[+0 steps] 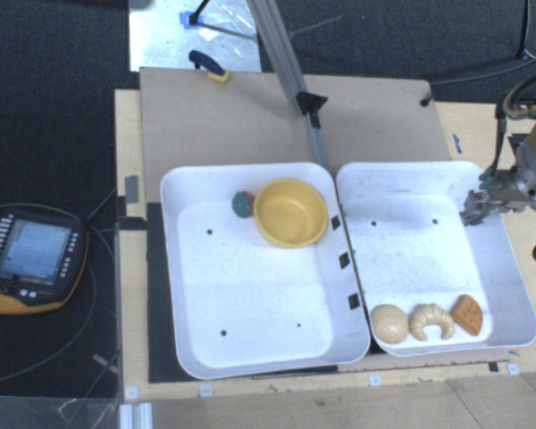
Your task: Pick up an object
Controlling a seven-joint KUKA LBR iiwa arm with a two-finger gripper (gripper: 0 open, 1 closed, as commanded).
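Observation:
A yellow bowl (290,212) sits at the back right of the left bin (196,329), with a small green ball (242,204) touching its left side. Along the front edge of the right bin (402,231) lie a pale round bun (389,323), a croissant (433,320) and an orange waffle-like piece (468,314). My gripper (479,206) hangs over the right bin's right rim, far from all of these. Nothing shows between its fingers.
A grey tripod leg (286,56) slants down to the back of the bins and ends at a black clamp (310,104). A teach pendant (29,257) lies on the floor at the left. Cables (518,96) run near the arm at the right.

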